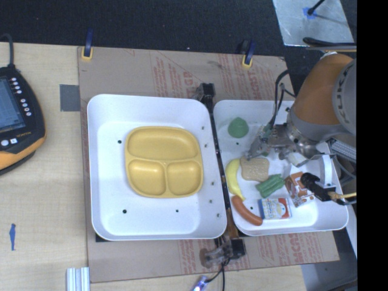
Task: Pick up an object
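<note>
Pincer [265, 143] hangs low over the right bin [327, 223], at the end of the grey arm [321, 102] with the orange band; whether it is spread or pressed together, I cannot tell, too dark and cluttered there.

Just below the pincer: beige bread slice [255, 169], nearest thing and probably the target. Looks like light toy food, flat, stiff or foamy, matte so not slippery, not fragile. Judgement: take it across its two short edges, since lying flat it gives little height to bite.

Up-left of the pincer: green round piece [238, 127], small, smooth, likely to roll. Below-right: green pickle-like stick [270, 185], easy to pinch across its width. Below-left: yellow banana [233, 177] against the bin wall, awkward. Further below: red sausage [247, 211] and small printed carton [276, 208], flat. Right: red-white packet [298, 188].

Far left of the pincer: left bin [103, 162] with yellow divided plate [163, 160].
</note>
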Available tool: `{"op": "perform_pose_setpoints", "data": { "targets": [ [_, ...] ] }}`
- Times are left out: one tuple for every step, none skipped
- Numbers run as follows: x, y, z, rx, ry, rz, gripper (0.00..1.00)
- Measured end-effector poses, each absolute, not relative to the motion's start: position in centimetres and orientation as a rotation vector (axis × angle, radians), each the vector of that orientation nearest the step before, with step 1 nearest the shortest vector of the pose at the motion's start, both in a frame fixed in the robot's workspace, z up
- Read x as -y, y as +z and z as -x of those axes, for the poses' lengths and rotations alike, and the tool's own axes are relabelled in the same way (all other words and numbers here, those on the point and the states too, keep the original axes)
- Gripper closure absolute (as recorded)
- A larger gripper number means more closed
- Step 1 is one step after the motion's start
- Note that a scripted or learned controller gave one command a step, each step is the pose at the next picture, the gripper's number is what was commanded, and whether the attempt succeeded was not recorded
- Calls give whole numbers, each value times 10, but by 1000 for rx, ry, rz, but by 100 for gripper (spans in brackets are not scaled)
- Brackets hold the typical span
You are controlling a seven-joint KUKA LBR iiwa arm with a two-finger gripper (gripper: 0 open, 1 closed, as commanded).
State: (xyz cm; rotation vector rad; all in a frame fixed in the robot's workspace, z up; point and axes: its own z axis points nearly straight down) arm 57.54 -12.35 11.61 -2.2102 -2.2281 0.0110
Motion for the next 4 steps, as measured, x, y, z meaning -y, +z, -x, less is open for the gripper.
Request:
{"op": "perform_pose_setpoints", "data": {
  "targets": [
    [103, 91, -518, 2223, 7, 2213, 0],
    [125, 190, -559, 2224, 3, 2218, 0],
    [173, 109, -529, 2240, -7, 2226, 0],
    [175, 104, -492, 2263, -25, 2240, 0]
  ]
}}
